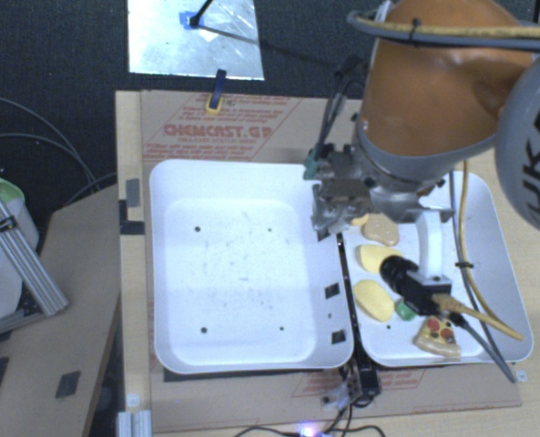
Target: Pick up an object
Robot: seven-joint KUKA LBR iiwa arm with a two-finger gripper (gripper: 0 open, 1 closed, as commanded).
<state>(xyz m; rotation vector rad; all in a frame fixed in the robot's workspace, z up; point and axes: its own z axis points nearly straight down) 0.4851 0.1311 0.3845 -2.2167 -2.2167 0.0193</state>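
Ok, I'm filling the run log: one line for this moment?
end effector: over right bin's left edge | objects: yellow pieces, pizza slice toy in right bin | none seen held

Grey arm (524,144) with orange band enters from the right, wrist bent downward; gripper (335,209) lowered, pointing down.

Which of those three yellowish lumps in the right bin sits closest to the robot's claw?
The pale, beige lump, farthest up the bin, just beside the gripper; the two brighter yellow ones lie below.
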